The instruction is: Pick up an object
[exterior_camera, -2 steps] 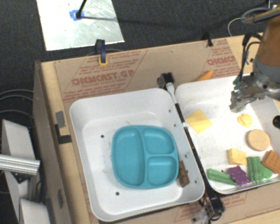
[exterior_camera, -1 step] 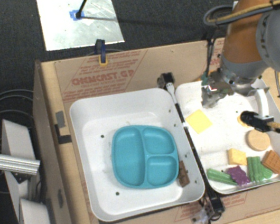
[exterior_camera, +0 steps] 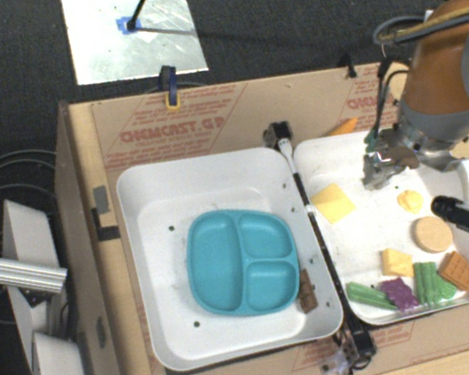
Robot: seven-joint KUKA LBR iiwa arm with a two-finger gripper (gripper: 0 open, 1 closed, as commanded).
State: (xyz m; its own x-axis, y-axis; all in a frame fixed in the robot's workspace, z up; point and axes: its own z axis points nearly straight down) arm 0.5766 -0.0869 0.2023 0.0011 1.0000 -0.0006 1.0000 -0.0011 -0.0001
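Note:
My gripper [exterior_camera: 379,173] hangs over the back half of the right bin [exterior_camera: 337,155], with nothing visibly in it. A flat yellow cheese slice [exterior_camera: 333,203] lies just to its left on the bin floor. A small yellow piece [exterior_camera: 410,200] sits just to its right and nearer the front. Further forward lie a round tan biscuit [exterior_camera: 432,234] and a yellow wedge [exterior_camera: 397,262]. Along the front wall are a green bean pod [exterior_camera: 368,295], purple grapes [exterior_camera: 399,293], a green ridged piece [exterior_camera: 427,281] and an orange waffle-like piece [exterior_camera: 455,271].
The left bin [exterior_camera: 150,242] holds a blue divided plate [exterior_camera: 240,262], and a small brown piece [exterior_camera: 307,291] lies by that bin's right wall. An orange carrot-like piece [exterior_camera: 342,127] rests on the cardboard behind the right bin. The arm covers the right bin's far right corner.

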